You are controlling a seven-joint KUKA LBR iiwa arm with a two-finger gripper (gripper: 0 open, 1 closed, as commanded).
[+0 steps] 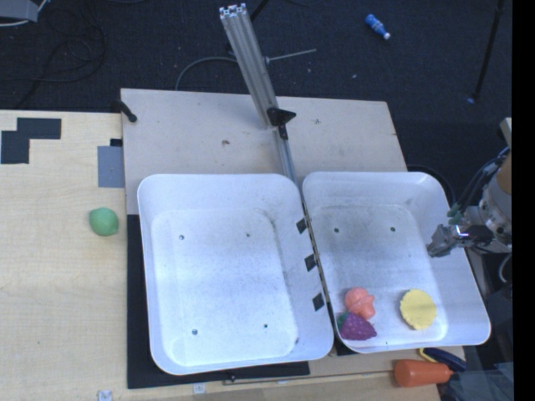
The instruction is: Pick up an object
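Three small objects lie near the front of the right bin [376,192]: an orange-pink lumpy piece [359,301], a purple grape-like piece [358,327] just in front of it, and a yellow round piece [417,308] to their right. My gripper [441,245] hangs at the right rim of that bin, well behind and to the right of the yellow piece. It is small and dark against the rim, and nothing shows between its tips.
The left bin [159,199] stands beside the right one, with black clips along the shared wall. A green ball [104,221] rests on the wooden bench at the left. An orange object [422,373] lies in front of the right bin. A metal rail [255,65] slants behind.
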